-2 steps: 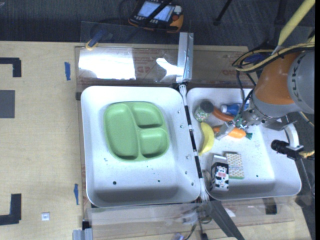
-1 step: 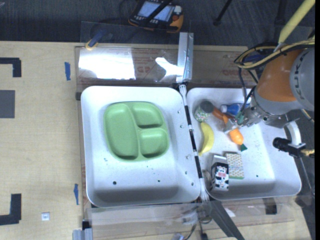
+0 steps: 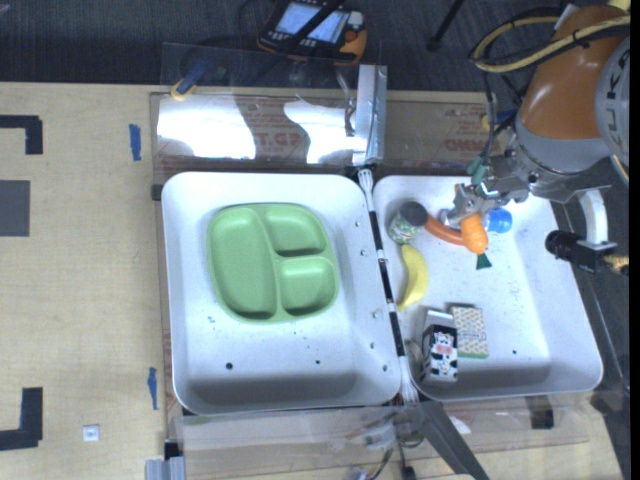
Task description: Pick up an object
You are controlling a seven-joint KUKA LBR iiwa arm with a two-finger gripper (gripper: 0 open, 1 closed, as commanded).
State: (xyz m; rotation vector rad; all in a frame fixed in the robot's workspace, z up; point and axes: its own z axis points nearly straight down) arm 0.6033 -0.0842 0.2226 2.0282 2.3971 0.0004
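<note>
Nearest lay a small carton [image 3: 441, 351] beside a patterned packet [image 3: 470, 330] in the right bin [image 3: 540, 318], then a banana [image 3: 413, 275]. Beyond, the gripper [image 3: 470, 200] hung just over a toy carrot [image 3: 462, 232], probably lined up for grabbing it; its claw's state could not be told. A green divided plate [image 3: 272, 260] filled the left bin [image 3: 200, 358].

pale wooden bench [image 3: 80, 298], dark floor [image 3: 120, 18]
</note>
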